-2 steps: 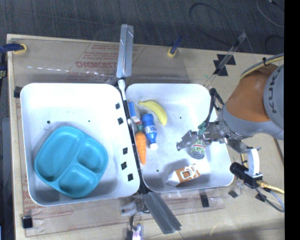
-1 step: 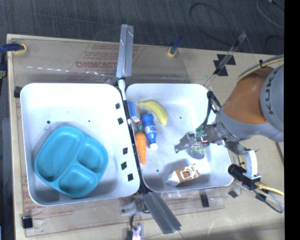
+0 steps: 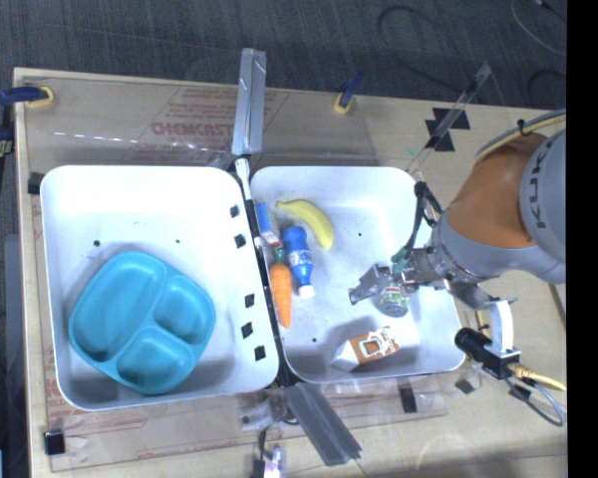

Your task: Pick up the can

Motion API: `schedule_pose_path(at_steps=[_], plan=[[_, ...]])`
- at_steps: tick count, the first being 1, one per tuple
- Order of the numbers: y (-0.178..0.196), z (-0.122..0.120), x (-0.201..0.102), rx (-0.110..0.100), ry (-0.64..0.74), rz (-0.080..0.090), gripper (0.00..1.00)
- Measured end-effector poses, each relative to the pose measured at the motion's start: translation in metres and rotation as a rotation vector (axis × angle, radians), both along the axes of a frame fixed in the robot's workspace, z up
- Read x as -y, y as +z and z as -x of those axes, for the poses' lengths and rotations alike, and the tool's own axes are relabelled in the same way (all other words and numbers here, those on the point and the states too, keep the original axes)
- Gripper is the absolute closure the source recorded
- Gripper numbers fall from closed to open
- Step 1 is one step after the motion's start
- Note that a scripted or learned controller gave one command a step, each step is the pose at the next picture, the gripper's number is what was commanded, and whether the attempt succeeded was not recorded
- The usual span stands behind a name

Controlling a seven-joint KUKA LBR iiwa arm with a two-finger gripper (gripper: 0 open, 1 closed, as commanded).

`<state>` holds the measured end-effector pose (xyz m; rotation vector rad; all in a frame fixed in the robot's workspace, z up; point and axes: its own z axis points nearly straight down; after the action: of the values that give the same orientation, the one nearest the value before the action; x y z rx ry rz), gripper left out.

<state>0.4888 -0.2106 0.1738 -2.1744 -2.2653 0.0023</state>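
The can, silvery with a green label, lies in the right bin near its right wall. My gripper reaches in from the right and hangs directly over the can's left side, partly covering it. I cannot tell whether it touches the can. The grey arm with its orange band stands over the bin's right rim.
The right bin also holds a banana, a blue bottle, an orange carrot along the left wall and a small orange carton at the front. A blue divided plate lies in the left bin.
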Motion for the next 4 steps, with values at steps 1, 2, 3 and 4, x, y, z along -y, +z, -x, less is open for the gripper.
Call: schedule_pose_path(at_steps=[1,2,3,4], plan=[[0.004,0.006,-0.001,-0.003,0.024,-0.003,0.00],[-0.009,0.011,-0.001,0.001,0.058,-0.001,0.00],[-0.083,-0.020,-0.002,-0.001,0.099,-0.001,0.00],[-0.018,-0.027,0.000,0.002,0.083,-0.001,0.00]])
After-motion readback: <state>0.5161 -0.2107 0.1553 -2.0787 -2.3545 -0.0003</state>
